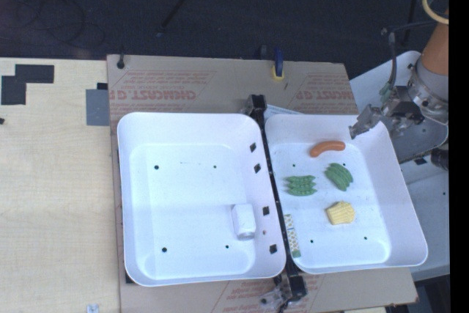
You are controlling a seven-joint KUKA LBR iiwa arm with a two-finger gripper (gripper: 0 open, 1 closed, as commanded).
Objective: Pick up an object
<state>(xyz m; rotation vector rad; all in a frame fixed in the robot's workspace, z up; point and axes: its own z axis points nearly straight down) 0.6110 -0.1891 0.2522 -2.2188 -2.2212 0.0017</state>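
The right bin [399, 231] holds an orange sausage [327, 148], two green pea pods [300, 185] [339, 176] and a yellow corn piece [340, 213]. A small white cylinder [243, 221] lies in the left bin [139, 231], near its right wall. My gripper [364, 125] hangs over the right bin's upper right corner, up and to the right of the sausage and apart from it. Nothing shows in its grasp.
Both bins sit on a cardboard sheet [183, 88] on a light wooden bench [51, 194]. A black divider with clips [265, 179] runs between the bins. Cables and the arm's grey base [429, 95] crowd the right side.
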